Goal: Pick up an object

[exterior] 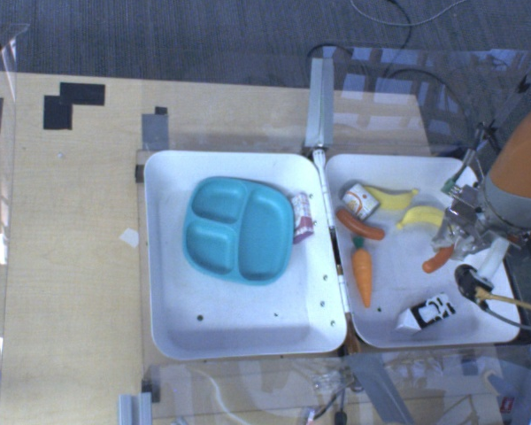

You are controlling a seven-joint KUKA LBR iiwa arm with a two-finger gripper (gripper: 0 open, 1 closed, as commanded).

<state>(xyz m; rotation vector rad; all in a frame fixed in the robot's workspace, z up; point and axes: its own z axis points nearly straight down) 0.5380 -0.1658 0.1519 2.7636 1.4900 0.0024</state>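
Currently you've got the arm (520,173) low over the right-hand side of the right bin (396,283). From this angle you can't tell whether the jaws are apart or together, so you can't confirm a grasp on anything.

Nearest pick candidate is the small red-orange piece (438,259). It lies tilted on the bin floor just beside the jaws, down-view and slightly to their view-left. Whether it touches them, can't tell.

Rest of that bin, relative to the jaws:
- yellow banana (419,217): just view-left, slightly up-view
- second banana (395,198): further view-left, past the first
- white can with an orange label (360,200): beyond the bananas, tipped over
- red sausage (361,225): just below the can in view, about touching it
- carrot (362,273): well to view-left, lying lengthwise with its green end up-view, close to the bin's left wall
- black-and-white carton (434,312): near, down-view and a bit view-left, by the front wall

Well apart from the jaws, in the left bin (164,264), you have a blue divided plate (239,228). A small purple-and-white packet (302,217) sits against the plate's right edge, between plate and bin wall. Both bins sit side by side on the pale wooden surface (71,237).
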